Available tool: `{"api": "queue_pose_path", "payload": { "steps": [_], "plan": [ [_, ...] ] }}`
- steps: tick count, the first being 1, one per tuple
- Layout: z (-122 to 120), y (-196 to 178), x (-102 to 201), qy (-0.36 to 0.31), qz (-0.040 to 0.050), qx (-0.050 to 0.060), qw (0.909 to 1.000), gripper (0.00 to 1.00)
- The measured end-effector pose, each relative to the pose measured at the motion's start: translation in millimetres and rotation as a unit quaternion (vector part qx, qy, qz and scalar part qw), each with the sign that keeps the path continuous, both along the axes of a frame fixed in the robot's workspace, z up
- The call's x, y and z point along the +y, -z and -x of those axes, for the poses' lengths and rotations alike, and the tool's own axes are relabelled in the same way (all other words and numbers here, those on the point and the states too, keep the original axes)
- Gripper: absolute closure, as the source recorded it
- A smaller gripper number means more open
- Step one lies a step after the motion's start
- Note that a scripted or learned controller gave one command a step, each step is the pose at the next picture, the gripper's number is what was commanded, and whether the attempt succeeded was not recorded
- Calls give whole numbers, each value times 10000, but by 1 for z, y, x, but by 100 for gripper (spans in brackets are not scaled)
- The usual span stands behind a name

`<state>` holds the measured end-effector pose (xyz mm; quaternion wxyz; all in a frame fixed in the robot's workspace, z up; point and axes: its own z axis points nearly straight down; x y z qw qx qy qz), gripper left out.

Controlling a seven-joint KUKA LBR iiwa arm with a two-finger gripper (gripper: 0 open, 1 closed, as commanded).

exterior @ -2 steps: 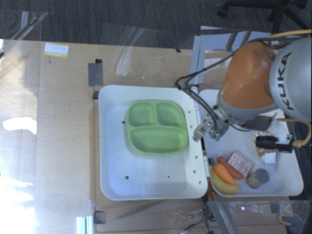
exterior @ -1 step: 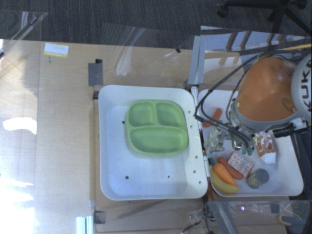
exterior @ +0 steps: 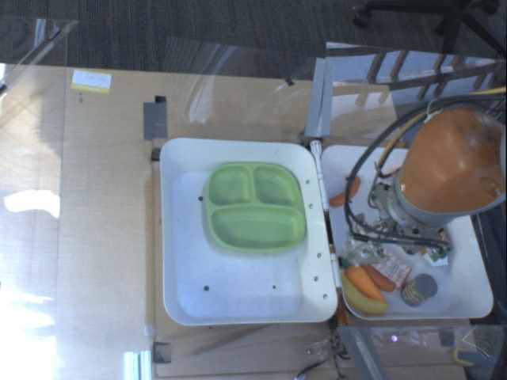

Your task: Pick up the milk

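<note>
Arm: KUKA iiwa arm (exterior: 455,165) reaches in from the right and stands over the right bin (exterior: 475,291); the orange band fills the upper part of that bin from above; the wrist points steeply down, nearly along the camera's line of sight.
Gripper: gripper (exterior: 380,248) sits low among the items under the wrist; cables and wrist hardware cover it; whether it is wide, narrow or holding anything cannot be told.
Milk: no carton can be identified with certainty; a pale, printed item (exterior: 394,269) just below the wrist may be it; judged location is the right bin, beneath or just beside the tool.
Right bin contents: carrot (exterior: 364,279) and banana (exterior: 363,301) touch at the lower left corner; a round grey-green can (exterior: 418,289) lies near them; a small orange-red piece (exterior: 348,192) lies by the left wall.
Left bin: left bin (exterior: 182,291) bears a green divided plate (exterior: 255,208), set flat in its upper half, well apart from the arm.
Reason for pose: judged, the vertical approach suits a top-down grasp in a shallow, crowded bin.
Step in hand: judged, descent or grasp attempt; lift not yet confirmed.
Risk: judged, crowded neighbours may be caught instead of the milk.
</note>
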<state>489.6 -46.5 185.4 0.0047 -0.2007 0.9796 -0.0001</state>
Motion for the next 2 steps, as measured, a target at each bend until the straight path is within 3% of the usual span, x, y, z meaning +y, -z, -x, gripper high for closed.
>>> {"api": "queue_pose_path", "payload": {
  "steps": [1,2],
  "plan": [
    [-21,-18,-7,-2638,19,-8,9646,100],
    [-39,-15,36,-5096,32,-9,8604,100]
  ]
}}
